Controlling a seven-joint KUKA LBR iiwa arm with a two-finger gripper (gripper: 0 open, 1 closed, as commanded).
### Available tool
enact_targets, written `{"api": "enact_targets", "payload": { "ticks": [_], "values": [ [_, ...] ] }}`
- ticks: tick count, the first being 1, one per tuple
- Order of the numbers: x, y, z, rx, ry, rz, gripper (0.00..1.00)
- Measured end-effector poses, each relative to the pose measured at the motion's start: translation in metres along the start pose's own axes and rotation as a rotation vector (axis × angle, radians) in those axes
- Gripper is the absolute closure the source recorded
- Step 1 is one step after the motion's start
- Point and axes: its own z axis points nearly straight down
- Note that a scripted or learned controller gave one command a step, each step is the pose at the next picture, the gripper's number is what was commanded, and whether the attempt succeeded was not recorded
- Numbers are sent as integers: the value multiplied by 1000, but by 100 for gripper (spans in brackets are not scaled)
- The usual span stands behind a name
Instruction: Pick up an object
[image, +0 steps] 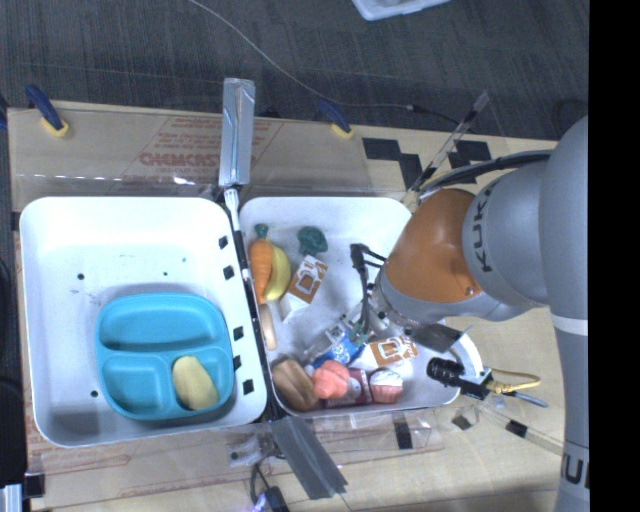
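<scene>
Bench: pale board with red print under two white bins side by side, dark floor behind
Landmark: right bin (330, 208), the one the arm (500, 250) hangs over
Gripper (352, 335): low over the clutter at the right bin's near side; whether the jaws are wide or narrow cannot be told, and nothing is seen between them
Likely target: blue packet (345, 352), just under the gripper, lying in the near part of the right bin among other things
Handling, by judgement: light, thin and crinkly, probably slick; it will buckle if squeezed flat, so take it across a raised edge or fold, not on its face
Neighbours touching or just beside it: pink toy (331, 380), brown roll (293, 382), white box (392, 352) with orange print, small cup (386, 382)
Risk: crowded pile, so fingers may catch a neighbour instead
Far side of right bin: carrot (261, 265) and banana (280, 272) against the left wall, second printed box (308, 280) beside them, green piece (312, 239) beyond
Left of right bin: left bin (60, 230) holding a blue tray (140, 310) with a yellow lemon (195, 382) in its near right compartment
Counts: bins two; printed boxes two; tray one; lemon one; carrot one; banana one; green piece one; pink toy one; roll one; cup one; blue packet one
</scene>
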Motion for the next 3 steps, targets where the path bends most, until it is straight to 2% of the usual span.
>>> {"api": "enact_targets", "payload": {
  "ticks": [1,2,3],
  "values": [
    [-2,2,-12,-5,-4,-4,100],
    [44,0,-48,-1,0,-357,100],
    [-42,-5,-176,-5,-12,-227,100]
  ]
}}
